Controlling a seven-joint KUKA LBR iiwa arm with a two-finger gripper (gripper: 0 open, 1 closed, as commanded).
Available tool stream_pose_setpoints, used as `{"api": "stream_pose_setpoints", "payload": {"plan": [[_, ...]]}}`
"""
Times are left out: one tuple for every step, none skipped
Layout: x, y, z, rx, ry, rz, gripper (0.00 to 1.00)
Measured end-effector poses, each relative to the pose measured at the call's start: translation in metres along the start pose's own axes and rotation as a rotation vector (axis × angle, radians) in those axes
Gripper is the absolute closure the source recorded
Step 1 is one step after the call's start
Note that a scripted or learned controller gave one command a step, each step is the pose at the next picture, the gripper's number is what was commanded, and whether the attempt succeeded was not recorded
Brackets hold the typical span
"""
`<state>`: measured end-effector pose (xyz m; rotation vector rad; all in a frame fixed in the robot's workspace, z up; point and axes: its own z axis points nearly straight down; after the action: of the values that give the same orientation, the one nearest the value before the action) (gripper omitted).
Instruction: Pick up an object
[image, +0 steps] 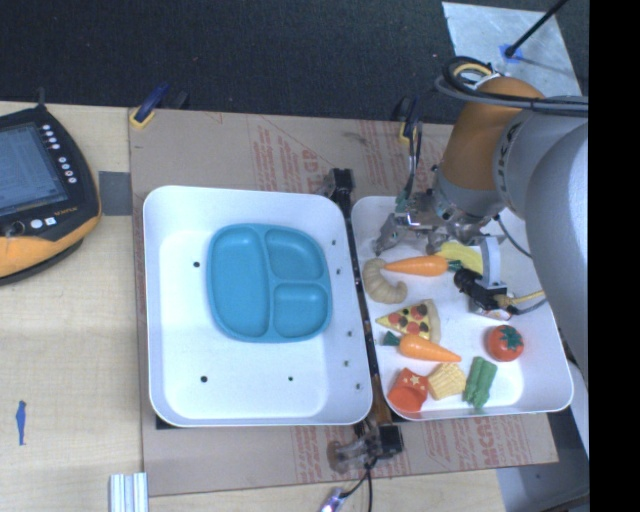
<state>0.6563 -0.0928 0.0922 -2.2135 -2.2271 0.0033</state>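
You have the grey arm with its orange band (480, 130) reaching in from the right, over the far end of the right-hand shallow white bin (545, 385). The left shallow white bin (175, 300) carries a light-blue plastic divided tray (268, 281) near its middle. On the bench to the far left lies an orange-and-black control pendant (35, 195).

The two-finger gripper (420, 228) sits low in the right bin's far corner; you cannot tell from here whether it is released or clenched, and nothing can be seen grasped.

The pickable toys all lie in the right bin. Just beside the gripper is an orange plastic carrot (415, 266), with a yellow piece (464, 254) next to it and a tan croissant-shaped toy (382, 283) nearer the divider. Further toward you lie a pizza slice (412, 320), a second carrot (430, 349), a red tomato (504, 342), a green bean pod (480, 381), a yellow corn piece (446, 380) and a red strawberry-like toy (408, 388).
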Motion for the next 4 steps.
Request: {"api": "stream_pose_setpoints", "payload": {"plan": [[0.0005,-0.0017,0.0002,0.002,0.001,0.0,0.0],[-0.0002,0.0001,0.0,0.0,0.0,0.0,0.0],[-0.0001,0.0,0.0,0.0,0.0,-0.001,0.0],[0.0004,0.0,0.0,0.0,0.0,-0.001,0.0]]}}
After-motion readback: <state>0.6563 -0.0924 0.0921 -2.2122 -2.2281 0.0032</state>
